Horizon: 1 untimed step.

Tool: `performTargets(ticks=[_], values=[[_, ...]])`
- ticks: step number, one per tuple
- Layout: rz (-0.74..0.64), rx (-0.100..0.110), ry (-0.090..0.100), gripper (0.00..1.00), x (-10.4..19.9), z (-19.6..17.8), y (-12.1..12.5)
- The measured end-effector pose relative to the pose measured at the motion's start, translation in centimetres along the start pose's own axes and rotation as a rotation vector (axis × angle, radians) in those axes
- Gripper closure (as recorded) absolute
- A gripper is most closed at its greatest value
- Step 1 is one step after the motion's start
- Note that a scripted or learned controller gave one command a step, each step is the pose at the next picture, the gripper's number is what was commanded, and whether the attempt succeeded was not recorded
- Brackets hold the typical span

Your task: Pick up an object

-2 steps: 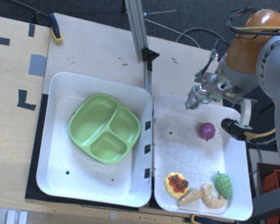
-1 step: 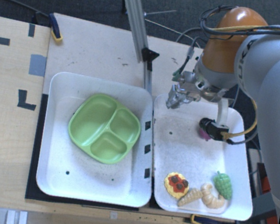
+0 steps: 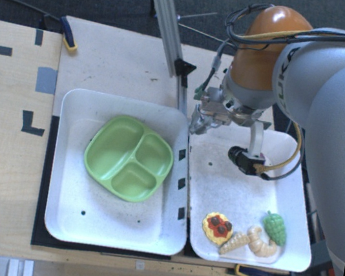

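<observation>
My gripper (image 3: pixel 199 123) hangs over the far left corner of the right bin (image 3: pixel 242 191), close to the wall between the two bins. Nothing shows between its fingers. At the near edge of that bin lie a small yellow pizza toy with red spots (image 3: pixel 217 227), a beige croissant-like piece (image 3: pixel 251 241) and a green leafy toy (image 3: pixel 275 228). All three lie well toward the front, away from the gripper. A green divided plate (image 3: pixel 129 158) rests in the left bin (image 3: pixel 62 207).
A metal rail (image 3: pixel 167 25) slants from the top down to the bins' far edge, just left of the gripper. A black cable fitting (image 3: pixel 245 159) hangs off the arm over the right bin. The arm's grey body (image 3: pixel 333 115) covers the right side.
</observation>
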State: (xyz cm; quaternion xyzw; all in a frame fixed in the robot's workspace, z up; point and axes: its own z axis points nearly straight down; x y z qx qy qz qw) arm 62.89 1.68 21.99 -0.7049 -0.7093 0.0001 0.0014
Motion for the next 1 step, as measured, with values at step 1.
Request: performTargets(ticks=[1], values=[[-0.001, 0.0, 0.0, 1.0, 4.85, -1.17, -1.55]])
